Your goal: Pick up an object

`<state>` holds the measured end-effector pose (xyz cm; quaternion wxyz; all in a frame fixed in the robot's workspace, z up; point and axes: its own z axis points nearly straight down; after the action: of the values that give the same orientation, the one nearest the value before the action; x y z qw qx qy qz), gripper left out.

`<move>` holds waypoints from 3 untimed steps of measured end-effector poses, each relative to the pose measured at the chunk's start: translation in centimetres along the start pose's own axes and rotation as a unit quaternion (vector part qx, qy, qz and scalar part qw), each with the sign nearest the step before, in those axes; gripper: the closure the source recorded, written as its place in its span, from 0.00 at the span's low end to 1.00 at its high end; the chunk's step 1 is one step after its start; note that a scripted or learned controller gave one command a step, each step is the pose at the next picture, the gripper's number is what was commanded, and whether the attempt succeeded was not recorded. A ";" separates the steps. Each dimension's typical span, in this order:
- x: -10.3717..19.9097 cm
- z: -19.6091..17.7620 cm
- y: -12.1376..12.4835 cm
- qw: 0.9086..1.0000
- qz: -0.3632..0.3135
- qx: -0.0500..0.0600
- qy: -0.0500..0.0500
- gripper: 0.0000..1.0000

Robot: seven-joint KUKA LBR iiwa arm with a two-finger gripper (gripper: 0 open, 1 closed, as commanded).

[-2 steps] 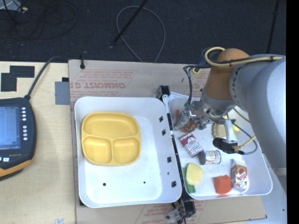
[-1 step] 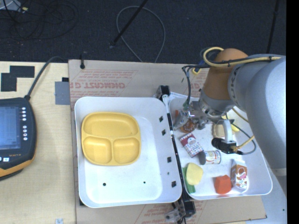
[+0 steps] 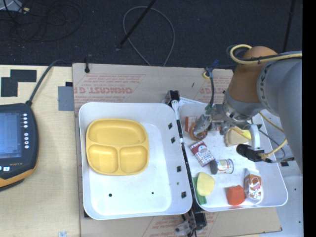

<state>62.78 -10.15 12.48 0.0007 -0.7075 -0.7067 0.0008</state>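
**Plastic, cardboard and dull metal**

The two bins, the left bin (image 3: 94, 191) and the right bin (image 3: 276, 194), look like smooth white plastic with a soft sheen. In the left one the yellow divided tray (image 3: 117, 146) is plastic too, glossy along its ridges. Under both lies a matt brown cardboard sheet (image 3: 128, 85), printed in red. The table (image 3: 47, 201) has a pale, fine-grained matt surface. The arm (image 3: 281, 90) has a satin grey shell and a smooth orange band (image 3: 247, 80). The small can (image 3: 225, 166) shines like metal under a paper label. The red wrapper (image 3: 202, 153) looks crinkly and glossy. The far floor (image 3: 74, 28) is dark, rough carpet.
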 end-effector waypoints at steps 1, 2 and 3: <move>1.5 3.9 -3.0 1.000 0.001 0.001 0.001 0.00; -1.4 3.7 -15.6 1.000 0.003 0.002 0.001 0.00; 1.1 3.8 -8.6 1.000 -0.002 -0.001 0.001 0.00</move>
<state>54.20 -9.01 8.74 0.0002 -0.7060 -0.7083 -0.0006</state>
